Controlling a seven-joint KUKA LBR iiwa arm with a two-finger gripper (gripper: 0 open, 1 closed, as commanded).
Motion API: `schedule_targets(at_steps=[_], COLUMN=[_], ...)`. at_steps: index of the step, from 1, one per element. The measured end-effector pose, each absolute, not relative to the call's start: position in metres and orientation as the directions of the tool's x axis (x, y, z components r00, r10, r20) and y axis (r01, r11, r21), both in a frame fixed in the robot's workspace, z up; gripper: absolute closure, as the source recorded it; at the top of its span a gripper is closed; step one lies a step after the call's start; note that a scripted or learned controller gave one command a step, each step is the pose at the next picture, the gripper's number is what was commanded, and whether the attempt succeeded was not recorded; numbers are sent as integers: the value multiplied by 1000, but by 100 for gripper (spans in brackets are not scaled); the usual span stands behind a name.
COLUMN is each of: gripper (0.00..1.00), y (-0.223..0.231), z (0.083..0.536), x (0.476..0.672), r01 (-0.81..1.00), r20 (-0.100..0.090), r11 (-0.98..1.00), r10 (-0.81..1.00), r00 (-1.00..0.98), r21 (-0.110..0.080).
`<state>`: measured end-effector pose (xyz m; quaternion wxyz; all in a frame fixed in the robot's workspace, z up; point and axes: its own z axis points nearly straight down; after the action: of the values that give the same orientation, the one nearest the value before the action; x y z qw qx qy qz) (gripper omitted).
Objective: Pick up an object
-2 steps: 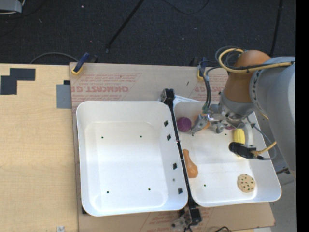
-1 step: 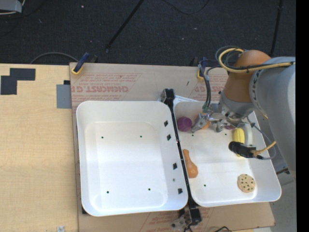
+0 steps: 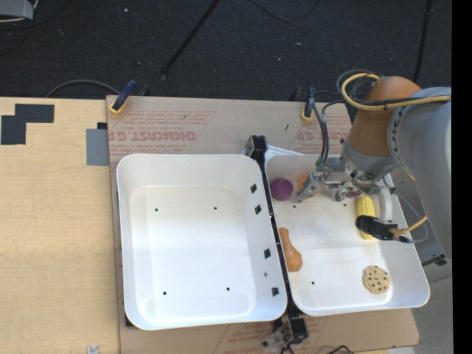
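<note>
Purple ball [image 3: 281,189] lies just left of end effector [image 3: 318,186], whose finger spacing is unclear.

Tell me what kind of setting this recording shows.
Probably a robotics lab bench for pick tests: two white bins clamped on cardboard, toy food like a cookie, cables on dark carpet.
</note>
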<state>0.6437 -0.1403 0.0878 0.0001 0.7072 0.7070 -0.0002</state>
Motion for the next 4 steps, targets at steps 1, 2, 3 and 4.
schedule_targets(at_steps=[1, 2, 3, 4], gripper=[0, 0, 0, 0], y=[-116, -114, -119, -123], z=[88, 88, 88, 88], x=[634, 630, 634, 638], r01=[1000, 1000, 1000, 1000], r20=[-3, -2, -1, 0], r11=[-2, -3, -1, 0], r10=[1000, 1000, 1000, 1000], r00=[2, 3, 1, 0], r21=[-2, -2, -1, 0])
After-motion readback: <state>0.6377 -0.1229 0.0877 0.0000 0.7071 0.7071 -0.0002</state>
